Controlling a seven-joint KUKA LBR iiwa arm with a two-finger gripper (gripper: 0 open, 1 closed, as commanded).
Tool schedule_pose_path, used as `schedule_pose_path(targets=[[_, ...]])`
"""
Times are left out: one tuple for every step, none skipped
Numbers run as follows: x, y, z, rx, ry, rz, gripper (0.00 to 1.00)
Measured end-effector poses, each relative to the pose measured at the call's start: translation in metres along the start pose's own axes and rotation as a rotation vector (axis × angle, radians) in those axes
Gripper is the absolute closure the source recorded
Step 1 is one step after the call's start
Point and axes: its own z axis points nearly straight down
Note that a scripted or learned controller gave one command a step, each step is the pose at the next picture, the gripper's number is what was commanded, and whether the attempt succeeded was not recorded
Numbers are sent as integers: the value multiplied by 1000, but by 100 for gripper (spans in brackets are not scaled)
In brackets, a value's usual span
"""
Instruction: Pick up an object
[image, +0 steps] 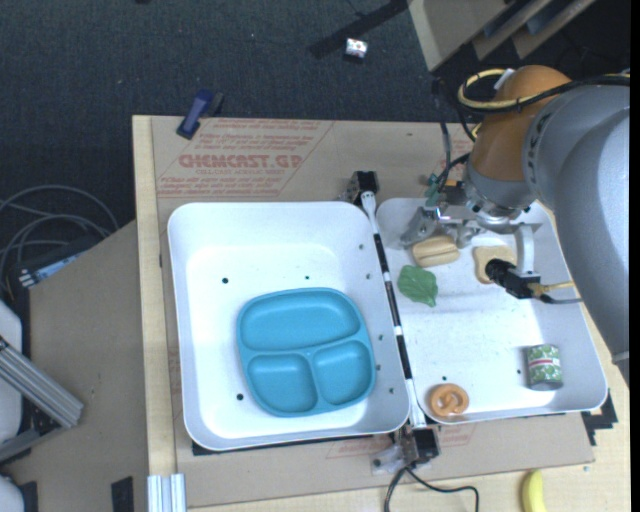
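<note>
The metal end effector (447, 228) sits low over a smooth tan bread-roll-shaped piece (436, 251) at the right bin's (470, 330) back; can't tell its opening. Nearby: a crinkly green leaf (419, 284), a small can (544, 365), and a glazed swirl pastry (449, 400).

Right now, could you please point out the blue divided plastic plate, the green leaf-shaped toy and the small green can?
blue divided plastic plate (303, 349): camera view, on its centre where the compartments meet.
green leaf-shaped toy (419, 284): camera view, on the middle of the leaf.
small green can (544, 366): camera view, on its side label.
</note>
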Motion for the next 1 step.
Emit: schedule_pose_path(targets=[[0, 1, -11, -4, -2, -1, 100]])
